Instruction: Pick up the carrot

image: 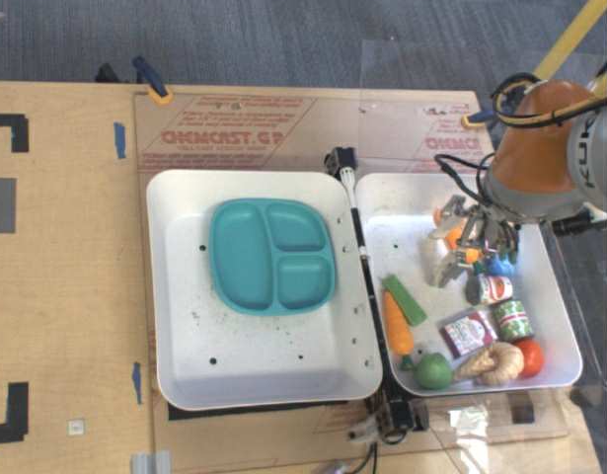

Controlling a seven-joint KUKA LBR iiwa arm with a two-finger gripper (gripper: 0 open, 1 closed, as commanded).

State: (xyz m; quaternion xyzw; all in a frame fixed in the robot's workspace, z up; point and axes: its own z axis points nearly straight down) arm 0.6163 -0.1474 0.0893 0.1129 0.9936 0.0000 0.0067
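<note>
We counted one carrot (398, 329) at six o'clock in the right bin (569, 349), one green stick (406, 299) touching it. One teal plate (273, 255) sat left. The fingers (469, 245), hovering at twelve o'clock, gave no clear reading.

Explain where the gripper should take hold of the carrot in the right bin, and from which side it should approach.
Grip the carrot across its thick middle, coming straight down. It lies flat along the bin's left wall, with a green stick touching its upper right, so the lower half probably offers the fingers more room.
</note>
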